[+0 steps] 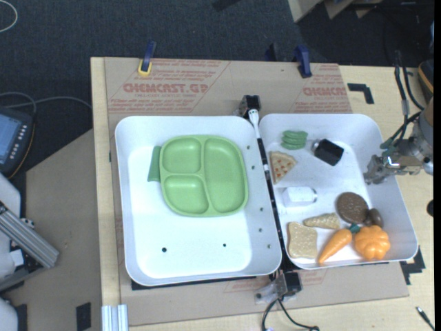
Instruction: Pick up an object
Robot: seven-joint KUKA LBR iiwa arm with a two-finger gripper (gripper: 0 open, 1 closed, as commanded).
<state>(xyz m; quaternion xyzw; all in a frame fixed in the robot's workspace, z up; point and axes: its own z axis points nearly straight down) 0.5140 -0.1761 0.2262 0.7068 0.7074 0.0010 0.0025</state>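
The right bin holds several toy foods. A green ribbed disc and a black block lie at the back. Below them are a pizza slice and a small white piece. Toward the front sit a brown round cookie, a tan biscuit, a bread slice, a carrot and an orange pumpkin. My gripper hangs at the right rim of this bin, to the right of the black block and above the cookie, with nothing seen in it.
The left bin carries a green divided plate in its upper middle. A black divider bar runs between the two bins. Clamps hold the cardboard sheet at the back edge. Cables hang at the far right.
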